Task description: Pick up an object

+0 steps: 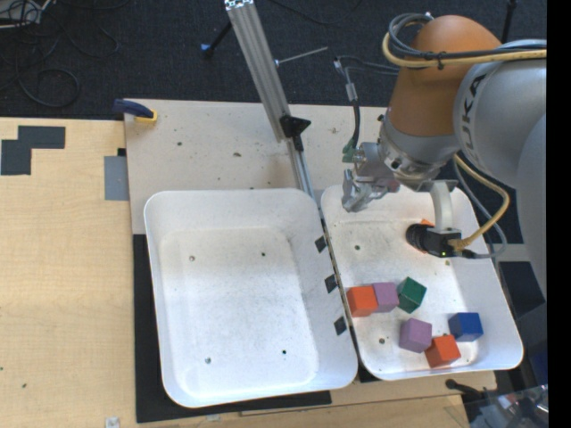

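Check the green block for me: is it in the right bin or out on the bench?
In. The green block lies on the right bin floor beside a purple block.

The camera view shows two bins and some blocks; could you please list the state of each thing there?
Gripper: above the right bin's far end, touching no block.
Right bin: holds six blocks.
Orange block: touching a purple block.
Green cube: tilted.
Blue cube: flat.
Left bin: upright.
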You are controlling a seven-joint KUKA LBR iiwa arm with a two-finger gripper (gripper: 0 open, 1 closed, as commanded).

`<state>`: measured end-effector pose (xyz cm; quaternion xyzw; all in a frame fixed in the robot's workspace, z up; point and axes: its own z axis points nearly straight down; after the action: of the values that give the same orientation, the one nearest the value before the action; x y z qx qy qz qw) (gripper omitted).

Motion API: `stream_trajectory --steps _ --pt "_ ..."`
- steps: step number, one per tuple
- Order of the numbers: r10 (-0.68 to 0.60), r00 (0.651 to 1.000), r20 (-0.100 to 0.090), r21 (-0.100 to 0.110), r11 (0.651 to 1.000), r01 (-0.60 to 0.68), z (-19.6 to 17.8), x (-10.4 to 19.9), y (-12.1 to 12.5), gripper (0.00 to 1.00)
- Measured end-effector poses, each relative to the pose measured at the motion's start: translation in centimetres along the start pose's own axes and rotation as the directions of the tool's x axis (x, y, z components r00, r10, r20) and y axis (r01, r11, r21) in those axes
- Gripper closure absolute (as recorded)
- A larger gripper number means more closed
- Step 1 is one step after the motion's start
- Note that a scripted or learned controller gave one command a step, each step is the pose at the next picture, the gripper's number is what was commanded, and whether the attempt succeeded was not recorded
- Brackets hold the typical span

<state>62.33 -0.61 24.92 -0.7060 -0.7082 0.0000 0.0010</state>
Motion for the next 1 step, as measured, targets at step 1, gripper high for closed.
stream_trajectory --steps 1 --pt "0.001 1.0 0.0 0.003 1.0 -0.001 2.03 4.95 1.11 1.0"
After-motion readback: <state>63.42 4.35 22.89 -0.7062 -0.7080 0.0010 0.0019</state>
